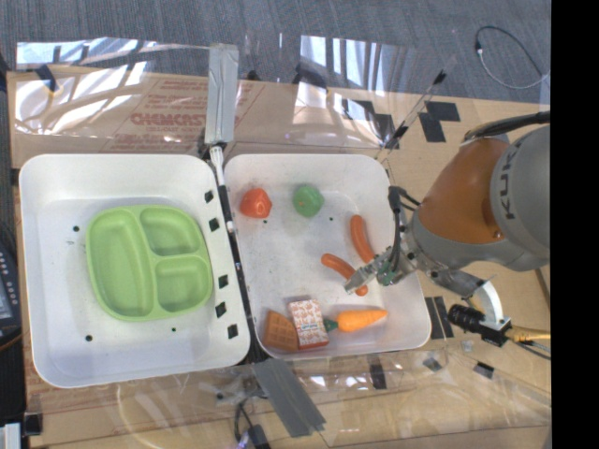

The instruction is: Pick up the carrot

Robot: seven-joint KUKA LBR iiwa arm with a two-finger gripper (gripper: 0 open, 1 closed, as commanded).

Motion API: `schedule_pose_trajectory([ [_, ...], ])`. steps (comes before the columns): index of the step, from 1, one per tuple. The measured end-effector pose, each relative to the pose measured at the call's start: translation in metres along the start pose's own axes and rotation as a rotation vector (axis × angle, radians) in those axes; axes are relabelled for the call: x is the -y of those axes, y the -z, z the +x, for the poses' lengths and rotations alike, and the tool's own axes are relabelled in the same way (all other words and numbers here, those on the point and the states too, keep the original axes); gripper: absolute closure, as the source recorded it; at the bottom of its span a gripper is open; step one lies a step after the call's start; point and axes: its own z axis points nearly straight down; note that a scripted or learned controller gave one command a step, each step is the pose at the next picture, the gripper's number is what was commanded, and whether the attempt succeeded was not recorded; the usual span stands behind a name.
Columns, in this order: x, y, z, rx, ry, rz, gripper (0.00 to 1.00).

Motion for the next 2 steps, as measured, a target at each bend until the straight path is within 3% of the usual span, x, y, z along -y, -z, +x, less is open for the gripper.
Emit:
schedule_pose_trajectory([
  [1, 0.000, 0.000, 0.000, 0.000, 0.000, 0.000, 0.00],
  [2, 0.016, -0.038, 0.009, 0.002, 0.022, -0.003, 0.00],
])
